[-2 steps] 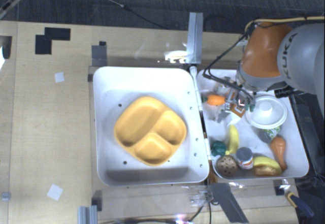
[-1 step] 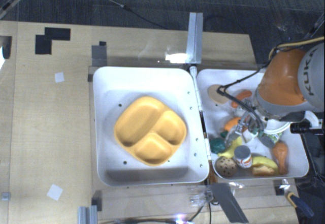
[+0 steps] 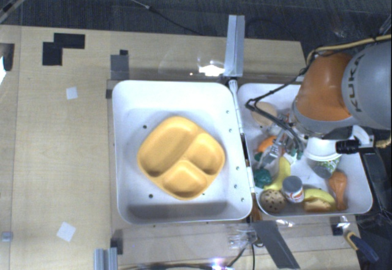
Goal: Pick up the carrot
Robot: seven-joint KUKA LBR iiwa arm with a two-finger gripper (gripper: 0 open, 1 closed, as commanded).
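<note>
- Grey metal and an orange band mark the arm, which reaches in from the right and hangs over the right bin
- The gripper points down and to the left, into the left half of that bin, amid the toy food lying there
- Whether it is clenched or released cannot be told; the clutter and the wrist blur its tip
- An orange piece that looks like the carrot lies just beside the gripper's tip, near the bin's left wall; nothing shows it to be grasped
- A dark green item lies below the carrot, and a round cookie sits in the bin's near left corner
- A small can with a grey lid stands between a yellow banana and another yellow piece
- An orange-brown item lies near the bin's right wall, close to the banana
- The left bin holds a yellow divided plate with three compartments, set near its middle
</note>
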